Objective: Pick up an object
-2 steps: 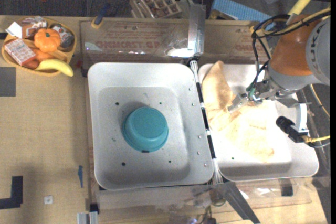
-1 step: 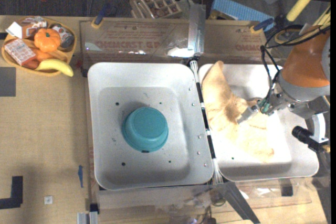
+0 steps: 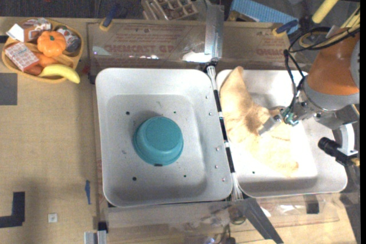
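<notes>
Hand (image 3: 269, 124) low against beige cloth (image 3: 243, 108)

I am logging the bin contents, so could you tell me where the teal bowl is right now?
The teal bowl lies upside down near the middle of the left bin, apart from the beige cloth in the right bin.

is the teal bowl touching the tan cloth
Apart. The camera view shows the teal bowl upside down in the left bin, while the tan cloth lies in the right bin, the bins' rims between them.
</notes>
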Available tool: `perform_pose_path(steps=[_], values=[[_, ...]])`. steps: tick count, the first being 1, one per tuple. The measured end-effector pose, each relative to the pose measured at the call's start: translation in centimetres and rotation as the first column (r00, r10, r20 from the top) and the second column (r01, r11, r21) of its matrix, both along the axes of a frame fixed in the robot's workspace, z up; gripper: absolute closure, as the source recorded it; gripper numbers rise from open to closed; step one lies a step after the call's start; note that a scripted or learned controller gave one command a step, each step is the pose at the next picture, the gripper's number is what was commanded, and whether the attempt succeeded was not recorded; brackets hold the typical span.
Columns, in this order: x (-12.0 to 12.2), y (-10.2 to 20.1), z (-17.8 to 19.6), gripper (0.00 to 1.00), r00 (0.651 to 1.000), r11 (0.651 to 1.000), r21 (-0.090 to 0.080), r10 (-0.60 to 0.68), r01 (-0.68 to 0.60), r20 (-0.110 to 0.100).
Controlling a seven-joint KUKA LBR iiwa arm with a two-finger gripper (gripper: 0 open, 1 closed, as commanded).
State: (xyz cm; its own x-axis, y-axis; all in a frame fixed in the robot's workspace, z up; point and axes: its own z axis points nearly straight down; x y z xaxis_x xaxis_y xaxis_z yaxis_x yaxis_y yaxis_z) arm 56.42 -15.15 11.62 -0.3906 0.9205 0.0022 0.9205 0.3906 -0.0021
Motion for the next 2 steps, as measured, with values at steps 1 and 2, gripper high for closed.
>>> perform_pose_path(steps=[1, 2], values=[[3.4, -2.4, -2.8, 0.00, 0.995, 0.995, -0.001, -0.100, 0.100, 0.010], [6.5, 5.0, -2.7, 0.00, 1.000, 1.000, -0.003, 0.026, -0.026, 0.015]])
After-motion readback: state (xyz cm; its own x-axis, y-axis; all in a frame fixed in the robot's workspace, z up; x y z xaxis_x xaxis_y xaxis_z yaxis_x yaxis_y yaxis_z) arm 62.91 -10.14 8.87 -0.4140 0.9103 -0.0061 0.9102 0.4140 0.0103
